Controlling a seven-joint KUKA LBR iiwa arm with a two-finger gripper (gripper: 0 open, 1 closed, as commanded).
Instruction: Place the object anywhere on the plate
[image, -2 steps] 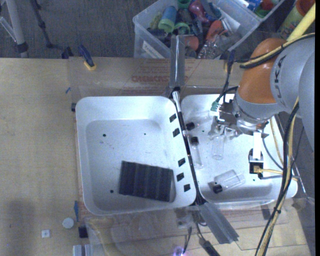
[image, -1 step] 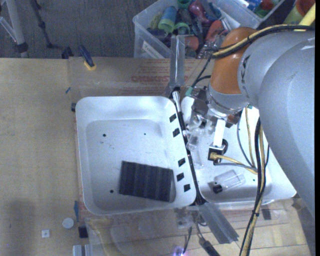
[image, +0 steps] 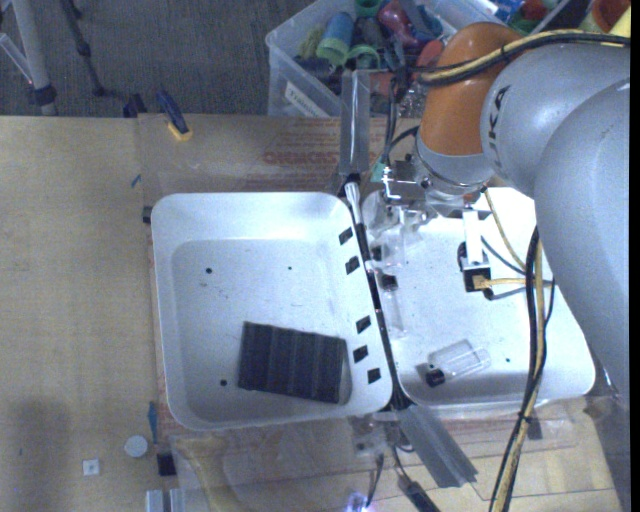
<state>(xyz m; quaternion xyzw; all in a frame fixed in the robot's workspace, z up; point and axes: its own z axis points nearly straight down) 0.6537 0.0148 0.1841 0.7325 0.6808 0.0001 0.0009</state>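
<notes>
A dark ribbed rectangular plate lies flat in the front part of the left bin. A small clear object with a black end rests on the floor of the right bin, near its front. My gripper hangs in the right bin's back-left part, close to the wall between the bins. It is well behind the clear object and to the right of the plate. I see nothing held in it.
The two bins' rims meet at a ridge with black tabs. A clear tub of colourful toys stands behind the bins. A blue clamp sits on the bench at the back left. Cables hang over the right bin.
</notes>
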